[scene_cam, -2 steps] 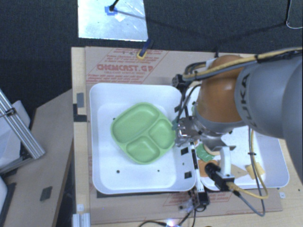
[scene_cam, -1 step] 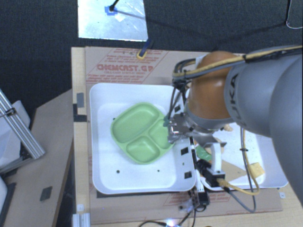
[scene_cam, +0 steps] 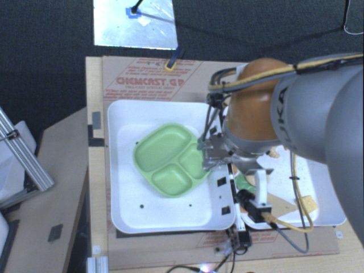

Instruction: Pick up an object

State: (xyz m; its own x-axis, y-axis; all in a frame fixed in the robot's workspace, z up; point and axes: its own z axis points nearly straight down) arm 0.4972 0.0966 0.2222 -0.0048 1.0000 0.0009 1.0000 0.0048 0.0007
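pale green tray (scene_cam: 169, 161) — white bin (scene_cam: 122, 152) — orange band (scene_cam: 256, 104).
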